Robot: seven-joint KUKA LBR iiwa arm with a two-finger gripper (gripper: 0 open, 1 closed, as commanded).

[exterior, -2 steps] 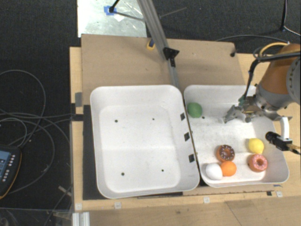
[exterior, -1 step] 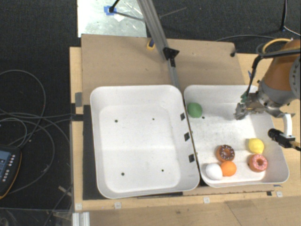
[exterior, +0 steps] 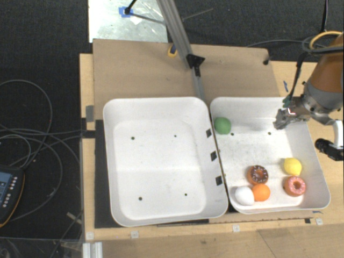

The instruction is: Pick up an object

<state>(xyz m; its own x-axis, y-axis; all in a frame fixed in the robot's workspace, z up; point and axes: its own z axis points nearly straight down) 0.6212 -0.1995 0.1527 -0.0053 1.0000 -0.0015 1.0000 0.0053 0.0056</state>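
Layout relative to the gripper (exterior: 281, 120), which hangs over the right bin (exterior: 252, 117) at its far right side. Ball (exterior: 222, 125): to its left, by the divide with the left bin (exterior: 156, 160). Lemon (exterior: 292, 166), two doughnuts (exterior: 258, 174) (exterior: 295, 186), orange (exterior: 261, 192) and egg (exterior: 244, 195): clustered nearer the camera.

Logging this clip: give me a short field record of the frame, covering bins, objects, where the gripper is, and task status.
right bin: holds all six objects
green ball: alone near the bin's far left corner
brown-frosted donut: near end, just beyond the orange ball
white ball: touching the orange ball's left side
yellow lemon-like fruit: just beyond the pink-frosted donut
left bin: nothing seen inside
gripper: over the right bin's far right part, apart from every object
task status: nothing picked up yet
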